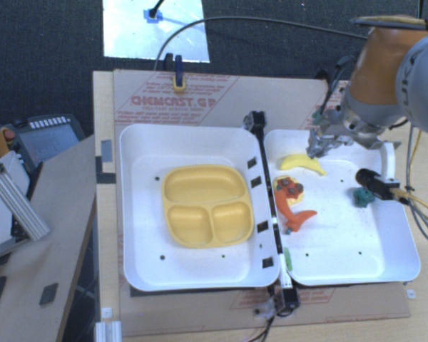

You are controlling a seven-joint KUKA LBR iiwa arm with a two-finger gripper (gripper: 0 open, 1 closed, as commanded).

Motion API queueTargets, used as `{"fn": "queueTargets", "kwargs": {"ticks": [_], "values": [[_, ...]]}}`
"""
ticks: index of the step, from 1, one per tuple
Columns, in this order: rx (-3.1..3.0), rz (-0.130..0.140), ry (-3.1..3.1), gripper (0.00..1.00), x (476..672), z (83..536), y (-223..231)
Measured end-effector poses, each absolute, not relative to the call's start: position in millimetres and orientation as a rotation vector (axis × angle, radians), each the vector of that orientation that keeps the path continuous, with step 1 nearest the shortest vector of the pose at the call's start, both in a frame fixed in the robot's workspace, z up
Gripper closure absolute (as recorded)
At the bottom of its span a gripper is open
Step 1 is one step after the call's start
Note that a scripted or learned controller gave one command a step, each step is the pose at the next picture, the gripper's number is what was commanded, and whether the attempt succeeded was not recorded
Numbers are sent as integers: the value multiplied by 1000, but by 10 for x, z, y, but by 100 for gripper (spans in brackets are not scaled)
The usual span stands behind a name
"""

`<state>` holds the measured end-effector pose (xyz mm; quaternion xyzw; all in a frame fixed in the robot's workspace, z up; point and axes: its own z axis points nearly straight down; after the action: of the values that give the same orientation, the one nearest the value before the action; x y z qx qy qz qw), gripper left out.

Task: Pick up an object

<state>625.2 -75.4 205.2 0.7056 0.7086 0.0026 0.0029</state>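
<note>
My gripper (318, 148) hangs low over the back of the right bin (357, 262), at the bin's back left. A yellow banana (303, 164) lies just in front of and below it, its right end close to the gripper tip; whether they touch I cannot tell. Further forward near the divider lie a small red and yellow piece (289, 187) and an orange toy (294, 211). A small teal object (362, 197) rests near the right wall.
The left bin (139, 191) holds a yellow three-compartment tray (205, 205). A black divider strip (265, 198) runs between the bins. The grey arm with its orange band (385, 63) reaches in from the upper right.
</note>
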Motion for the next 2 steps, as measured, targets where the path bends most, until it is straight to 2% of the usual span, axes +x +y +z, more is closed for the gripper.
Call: {"fn": "queueTargets", "kwargs": {"ticks": [1, 2], "values": [[2216, 7, 2218, 100, 6204, 2569, -832], [2215, 5, 2222, 100, 6215, 2822, -835]]}}
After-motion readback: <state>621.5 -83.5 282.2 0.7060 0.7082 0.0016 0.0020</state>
